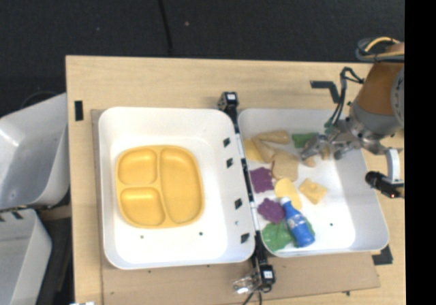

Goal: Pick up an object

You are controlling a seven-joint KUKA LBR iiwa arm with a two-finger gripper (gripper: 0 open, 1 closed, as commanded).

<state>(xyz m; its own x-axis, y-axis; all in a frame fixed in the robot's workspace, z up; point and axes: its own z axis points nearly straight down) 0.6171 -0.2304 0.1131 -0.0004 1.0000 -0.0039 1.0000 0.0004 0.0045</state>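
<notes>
- Tool (320,149) low in right bin (354,229), over tan pieces near green block (304,139); finger state not discernible, tips blurred.
- Blue bottle (298,223) lying at near-left corner, touching green lump (276,235).
- Yellow divided plate (161,184) in left bin (109,229).

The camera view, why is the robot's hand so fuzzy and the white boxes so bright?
In the camera view, the gripper is small and soft-edged, so its fingers blur into the toys beneath; the whole picture is low in detail. The left white plastic bin and right white plastic bin look washed out under even light. The yellow three-part plastic plate stays clear, with faint shadows.
</notes>
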